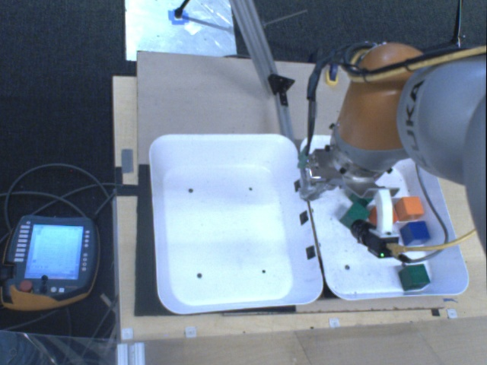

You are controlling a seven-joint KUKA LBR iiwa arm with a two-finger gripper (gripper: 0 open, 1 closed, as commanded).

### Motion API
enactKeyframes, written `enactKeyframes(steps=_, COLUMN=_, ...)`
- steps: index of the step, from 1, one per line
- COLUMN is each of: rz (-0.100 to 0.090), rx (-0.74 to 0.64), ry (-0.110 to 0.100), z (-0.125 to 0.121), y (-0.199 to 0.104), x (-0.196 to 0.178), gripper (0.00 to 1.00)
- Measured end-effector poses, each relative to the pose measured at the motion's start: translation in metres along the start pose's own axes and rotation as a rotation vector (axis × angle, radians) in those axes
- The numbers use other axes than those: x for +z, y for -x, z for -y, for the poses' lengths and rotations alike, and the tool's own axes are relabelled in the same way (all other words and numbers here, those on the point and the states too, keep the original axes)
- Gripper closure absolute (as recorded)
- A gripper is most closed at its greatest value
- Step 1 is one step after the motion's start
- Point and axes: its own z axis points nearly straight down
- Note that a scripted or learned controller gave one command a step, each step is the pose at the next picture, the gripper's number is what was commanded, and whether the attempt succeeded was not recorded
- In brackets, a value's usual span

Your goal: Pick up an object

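A grey robot arm (449, 120) with an orange band reaches in from the right and hangs low over the right bin (456, 284), one of two shallow white bins set side by side on a bench, during a pick-up trial. Its gripper (313, 179) sits at that bin's left wall, close to the neighbouring left bin (163, 154). The bulk of the wrist hides so much of it that whether it is apart or together cannot be told, and nothing can be seen in its grasp. The candidates for the pick lie in the right bin. A dark green piece (354, 214) sits just beside the wrist and partly under it. An orange block (411, 207) is right next to a blue block (413, 233) toward the bin's right side. A second green block (414, 277) lies apart from them in the bottom right corner. By the look of it the arm is in the approach or descent step, with no object lifted yet. The next move appears to call for settling squarely over one piece, most likely the dark green one nearest. It would then need to close on it without catching the bin wall close by and lift straight up, clear of the neighbouring blocks.
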Motion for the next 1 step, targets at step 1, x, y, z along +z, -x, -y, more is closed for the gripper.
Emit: enactKeyframes(steps=1, rz=0.0, rx=0.0, ry=0.0, z=0.0006, y=-0.052, x=-0.0017, gripper=1.0)
